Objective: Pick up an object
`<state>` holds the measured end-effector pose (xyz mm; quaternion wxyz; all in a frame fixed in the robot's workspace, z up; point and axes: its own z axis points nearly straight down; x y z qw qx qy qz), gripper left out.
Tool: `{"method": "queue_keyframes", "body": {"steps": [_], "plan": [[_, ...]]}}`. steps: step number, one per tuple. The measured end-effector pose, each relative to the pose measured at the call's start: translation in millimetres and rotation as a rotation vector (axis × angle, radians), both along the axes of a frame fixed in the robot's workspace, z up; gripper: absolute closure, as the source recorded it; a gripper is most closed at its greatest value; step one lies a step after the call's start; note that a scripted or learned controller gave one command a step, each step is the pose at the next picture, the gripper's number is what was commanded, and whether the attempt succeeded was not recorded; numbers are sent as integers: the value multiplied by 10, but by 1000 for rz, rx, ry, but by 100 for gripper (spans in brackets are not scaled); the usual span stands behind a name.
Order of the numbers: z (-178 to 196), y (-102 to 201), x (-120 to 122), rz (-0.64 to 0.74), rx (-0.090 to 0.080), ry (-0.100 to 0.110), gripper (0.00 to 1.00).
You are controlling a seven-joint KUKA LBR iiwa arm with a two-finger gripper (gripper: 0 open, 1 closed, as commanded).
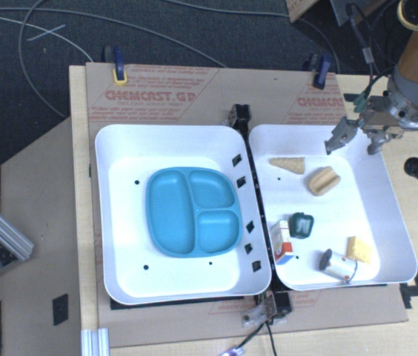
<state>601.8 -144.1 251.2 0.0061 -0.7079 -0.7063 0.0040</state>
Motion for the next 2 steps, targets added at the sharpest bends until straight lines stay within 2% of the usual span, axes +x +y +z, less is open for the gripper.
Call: {"method": "queue_keyframes", "body": {"steps": [1, 2], "plan": [[76, 4, 23, 3, -2, -13, 0], [-360, -46, 36, 2, -2, -9, 0]]}}
